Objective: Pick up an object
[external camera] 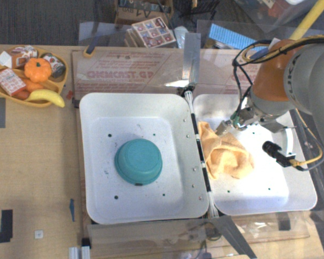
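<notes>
1. A teal bowl [139, 161] is seen upside down near the middle of the left bin [97, 112].
2. A crumpled yellow cloth [225, 154] is spread over the left part of the right bin [291, 198], against the wall shared with the left bin.
3. The gripper [227, 126] is held low at the cloth's upper edge (whether it touches cannot be told).
4. The state of the jaws cannot be told.
5. A dish [0, 85] of toy food is placed at the bench's far left.

Single fixed camera above bench, slanted downward, left bin [92, 144] and right bin [297, 196] in frame
</notes>
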Available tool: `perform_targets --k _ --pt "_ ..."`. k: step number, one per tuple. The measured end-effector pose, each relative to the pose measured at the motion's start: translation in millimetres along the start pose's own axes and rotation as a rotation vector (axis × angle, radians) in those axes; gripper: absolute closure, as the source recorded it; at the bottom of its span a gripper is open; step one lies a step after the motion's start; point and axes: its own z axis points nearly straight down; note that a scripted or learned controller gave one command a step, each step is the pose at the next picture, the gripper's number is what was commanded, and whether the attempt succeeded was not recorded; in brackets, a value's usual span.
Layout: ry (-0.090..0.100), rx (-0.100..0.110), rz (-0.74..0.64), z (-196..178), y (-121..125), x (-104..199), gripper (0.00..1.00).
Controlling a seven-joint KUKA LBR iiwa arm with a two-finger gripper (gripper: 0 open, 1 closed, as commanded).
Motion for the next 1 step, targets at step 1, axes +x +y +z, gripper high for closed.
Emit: perform_targets --k 1 --pt "0.003 0.001 -0.096 -0.7 -68.9 27.4 0.00"
